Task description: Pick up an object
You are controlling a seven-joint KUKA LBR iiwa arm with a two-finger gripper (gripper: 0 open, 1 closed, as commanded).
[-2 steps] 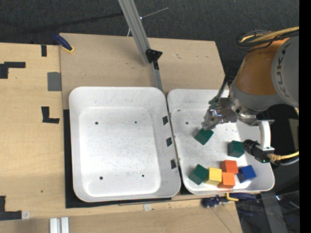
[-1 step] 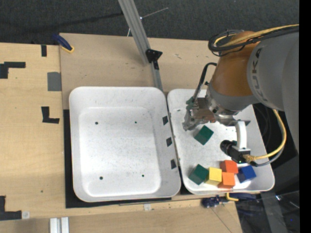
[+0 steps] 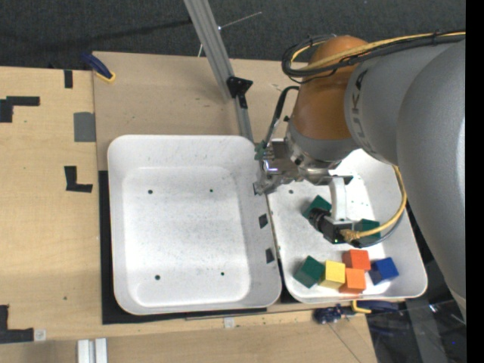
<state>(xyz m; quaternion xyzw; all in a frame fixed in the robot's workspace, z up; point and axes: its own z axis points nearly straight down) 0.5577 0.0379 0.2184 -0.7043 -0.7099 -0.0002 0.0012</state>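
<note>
Several small blocks lie in the right bin point(image 3: 393, 203). A green block point(image 3: 318, 204) sits near its middle, partly behind a black cable fitting. Along the front edge sit a dark green block point(image 3: 308, 271), a yellow block point(image 3: 333, 273), an orange block point(image 3: 355, 269) and a blue block point(image 3: 384, 269). My gripper point(image 3: 268, 177) hangs over the ridge between the two bins, at the right bin's back left corner, well away from the front row of blocks. Nothing shows in its grasp.
The left bin point(image 3: 181, 225) is a wide white tray with dark specks on its floor. A slanted metal pole point(image 3: 215, 51) runs from the top down to the bins' shared rim. The large grey arm covers the right side.
</note>
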